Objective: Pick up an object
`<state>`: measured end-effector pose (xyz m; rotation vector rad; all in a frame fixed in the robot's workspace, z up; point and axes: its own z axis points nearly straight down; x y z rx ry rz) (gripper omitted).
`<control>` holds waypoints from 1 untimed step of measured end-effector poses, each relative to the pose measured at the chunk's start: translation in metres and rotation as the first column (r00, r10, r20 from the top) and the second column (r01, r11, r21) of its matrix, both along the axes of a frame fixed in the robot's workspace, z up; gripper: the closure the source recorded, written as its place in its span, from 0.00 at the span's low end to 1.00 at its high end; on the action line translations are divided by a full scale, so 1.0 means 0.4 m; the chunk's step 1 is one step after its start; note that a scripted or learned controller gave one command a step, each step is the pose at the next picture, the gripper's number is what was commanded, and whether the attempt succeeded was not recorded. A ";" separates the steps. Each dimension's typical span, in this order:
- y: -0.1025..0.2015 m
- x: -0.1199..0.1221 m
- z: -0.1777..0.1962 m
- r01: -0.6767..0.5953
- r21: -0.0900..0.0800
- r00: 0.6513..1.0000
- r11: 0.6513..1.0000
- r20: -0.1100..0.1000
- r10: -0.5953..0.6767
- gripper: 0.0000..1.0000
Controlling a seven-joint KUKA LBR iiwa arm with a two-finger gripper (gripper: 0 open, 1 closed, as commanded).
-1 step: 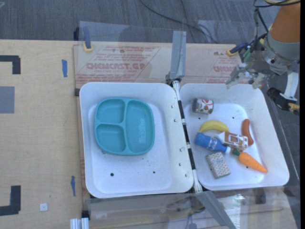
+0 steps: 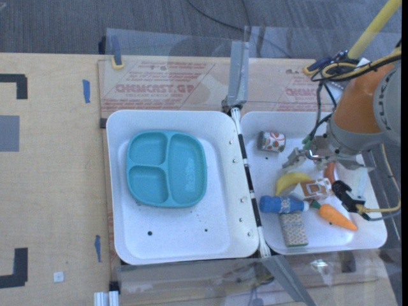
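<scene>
Your pincer (image 2: 299,159) hangs over the right bin (image 2: 373,234), its grip unreadable; banana (image 2: 292,182) at its six o'clock.

My gripper (image 2: 298,158) hangs in the right shallow white bin (image 2: 376,234), just above the curved yellow banana (image 2: 292,182); the teal three-compartment plastic plate (image 2: 167,169) sits in the left shallow white bin (image 2: 172,247).

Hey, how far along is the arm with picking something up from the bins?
Nothing looks picked yet. The gripper hangs low in the right white bin, just above the yellow banana. The small can, blue bottle, orange carrot and speckled sponge block lie in that bin. The grasp and lift are left.
</scene>
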<state>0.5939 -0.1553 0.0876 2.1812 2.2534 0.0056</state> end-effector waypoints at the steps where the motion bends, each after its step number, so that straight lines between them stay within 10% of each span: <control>1: 0.111 -0.101 0.002 -0.186 0.001 0.983 0.983 0.001 0.186 0.00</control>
